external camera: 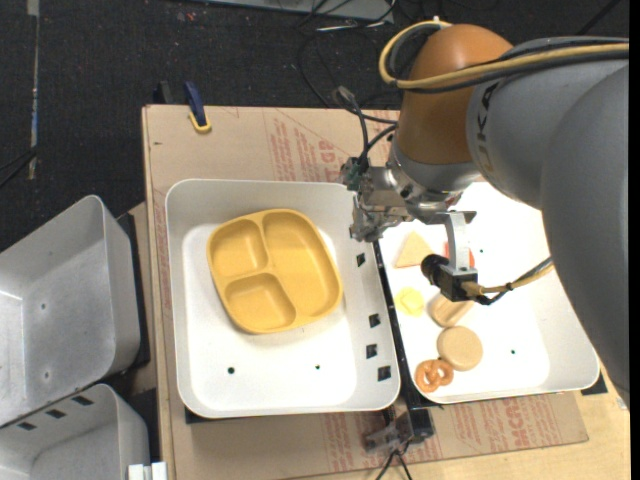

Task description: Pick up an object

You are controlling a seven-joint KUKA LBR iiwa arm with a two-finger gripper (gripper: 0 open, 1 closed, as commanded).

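- Where the right bin [545,363] comes nearest the camera, one small brown pretzel [434,373] lies by its front wall.
- Just behind it, touching or nearly so: one round tan disc [461,347], then one tan chunk [447,312].
- Left of the chunk: one small yellow piece [410,300].
- Farther back: one pale wedge [410,252].
- Right bin total: five small items, all loose on the floor and none lifted.
- Left bin [285,373]: one yellow plate [272,268] with three compartments, nothing in them.
- Claw [363,220] sits over the wall between the two bins, near the wedge. Cannot tell whether it is open or closed, and nothing is seen in its grip.
- Grey arm [560,118] enters from the right.
- Both bins rest on the brown counter [250,138].
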